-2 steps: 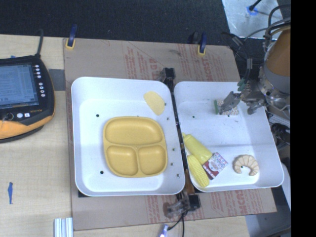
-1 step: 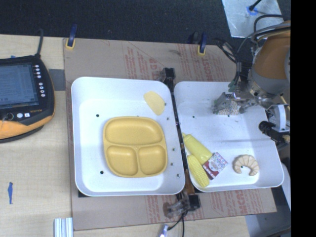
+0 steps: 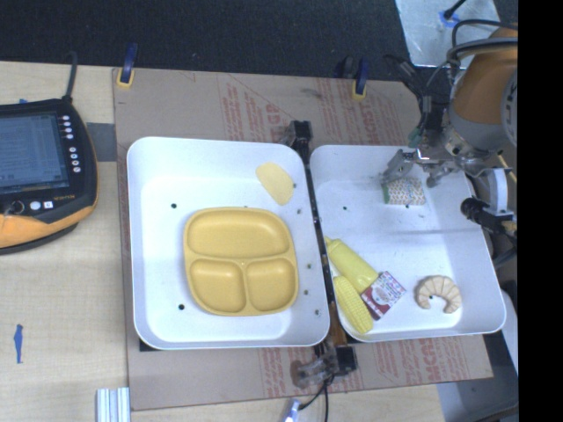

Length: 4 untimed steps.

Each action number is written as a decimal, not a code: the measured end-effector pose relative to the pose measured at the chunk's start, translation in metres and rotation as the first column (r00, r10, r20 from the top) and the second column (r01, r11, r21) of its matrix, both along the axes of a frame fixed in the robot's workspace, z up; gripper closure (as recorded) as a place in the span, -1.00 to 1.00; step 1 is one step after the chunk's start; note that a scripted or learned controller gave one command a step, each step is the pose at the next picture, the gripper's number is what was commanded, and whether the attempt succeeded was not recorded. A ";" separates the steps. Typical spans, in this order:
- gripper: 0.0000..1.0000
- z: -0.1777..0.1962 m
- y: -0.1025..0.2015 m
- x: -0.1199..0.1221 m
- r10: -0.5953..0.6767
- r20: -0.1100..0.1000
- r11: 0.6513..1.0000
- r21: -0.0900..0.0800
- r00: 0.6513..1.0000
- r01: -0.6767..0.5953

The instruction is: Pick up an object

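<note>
Right bin (image 3: 475,262) is the landmark: gripper (image 3: 413,167) hangs over its far end, jaws spread wide, straddling a small speckled packet (image 3: 405,192), not pinching it. Corn cobs (image 3: 350,281) at the bin's near left, croissant (image 3: 439,292) near right

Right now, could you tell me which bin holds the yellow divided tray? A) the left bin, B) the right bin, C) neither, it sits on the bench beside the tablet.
A: the yellow divided tray lies flat in the left bin, while the right bin holds the corn cobs and croissant.
</note>
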State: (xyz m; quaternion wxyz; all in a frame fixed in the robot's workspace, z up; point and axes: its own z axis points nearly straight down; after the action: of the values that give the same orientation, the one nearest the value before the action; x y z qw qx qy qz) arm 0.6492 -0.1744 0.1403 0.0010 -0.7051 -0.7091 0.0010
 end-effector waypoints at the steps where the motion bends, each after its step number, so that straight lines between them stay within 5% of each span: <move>1: -1.00 -0.030 -0.003 0.007 0.002 -0.002 1.000 0.000 1.000 -0.002; 2: -1.00 -0.044 0.004 0.008 -0.001 0.003 1.000 -0.005 1.000 0.001; 3: 1.00 -0.032 0.003 0.010 0.001 0.008 1.000 -0.008 1.000 -0.001; 4: 1.00 -0.007 -0.038 0.007 -0.003 0.001 1.000 0.000 1.000 0.003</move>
State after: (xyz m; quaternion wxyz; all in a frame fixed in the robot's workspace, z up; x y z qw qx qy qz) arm 0.6564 -0.2123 0.1334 0.0006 -0.7063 -0.7079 0.0005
